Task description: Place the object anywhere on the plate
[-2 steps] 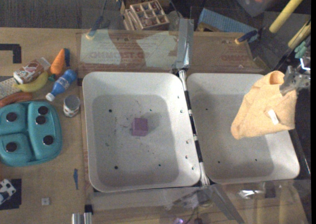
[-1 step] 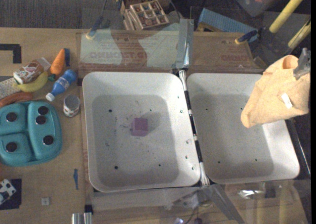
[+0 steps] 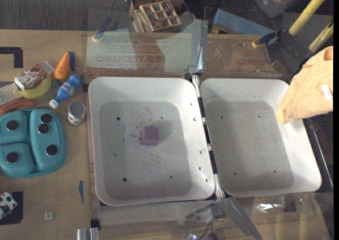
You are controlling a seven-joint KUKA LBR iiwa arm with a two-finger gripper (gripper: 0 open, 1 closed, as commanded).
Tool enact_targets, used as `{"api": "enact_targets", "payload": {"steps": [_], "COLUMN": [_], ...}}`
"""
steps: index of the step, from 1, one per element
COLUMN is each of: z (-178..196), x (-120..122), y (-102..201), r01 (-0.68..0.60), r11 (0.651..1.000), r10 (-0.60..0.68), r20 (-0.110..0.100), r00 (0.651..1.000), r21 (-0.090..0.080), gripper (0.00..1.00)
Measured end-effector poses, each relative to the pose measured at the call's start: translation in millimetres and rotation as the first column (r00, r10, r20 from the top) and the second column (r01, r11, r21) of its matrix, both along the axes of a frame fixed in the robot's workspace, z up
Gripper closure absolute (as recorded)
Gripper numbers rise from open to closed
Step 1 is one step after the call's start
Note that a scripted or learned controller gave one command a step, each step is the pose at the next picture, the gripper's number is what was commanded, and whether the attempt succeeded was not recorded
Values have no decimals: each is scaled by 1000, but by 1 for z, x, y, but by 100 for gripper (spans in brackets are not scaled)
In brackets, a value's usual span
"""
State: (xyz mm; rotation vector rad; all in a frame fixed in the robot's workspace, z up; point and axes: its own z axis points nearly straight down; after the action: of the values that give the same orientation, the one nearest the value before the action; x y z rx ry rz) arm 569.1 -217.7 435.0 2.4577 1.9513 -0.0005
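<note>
A small flat purple square block (image 3: 150,135) lies on the floor of the left bin (image 3: 100,101), near its middle. On the bench to the left of the bins rests a teal divided plate (image 3: 30,141) with dark round spots in its compartments. A pale tan, cloth-like shape (image 3: 310,93) reaches in from the right and overhangs the upper right corner of the right bin (image 3: 254,175); I cannot tell what it covers.
Toy food lies left of the bins: a blue bottle (image 3: 65,90), a small can (image 3: 77,113), a carrot (image 3: 63,65), a banana (image 3: 34,90). A wooden box of compartments (image 3: 159,14) stands behind the bins.
</note>
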Motion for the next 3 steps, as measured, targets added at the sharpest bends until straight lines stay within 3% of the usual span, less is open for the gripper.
{"api": "enact_targets", "payload": {"steps": [1,2,3], "z": [0,1,1], "x": [57,99,98], "y": [3,19,96], "r01": [87,-39,-247], "r11": [996,999,969], "r10": [-87,39,247], "r20": [1,2,-3], "r00": [996,999,969], "r21": [0,-1,2], "gripper": [100,100,100]}}
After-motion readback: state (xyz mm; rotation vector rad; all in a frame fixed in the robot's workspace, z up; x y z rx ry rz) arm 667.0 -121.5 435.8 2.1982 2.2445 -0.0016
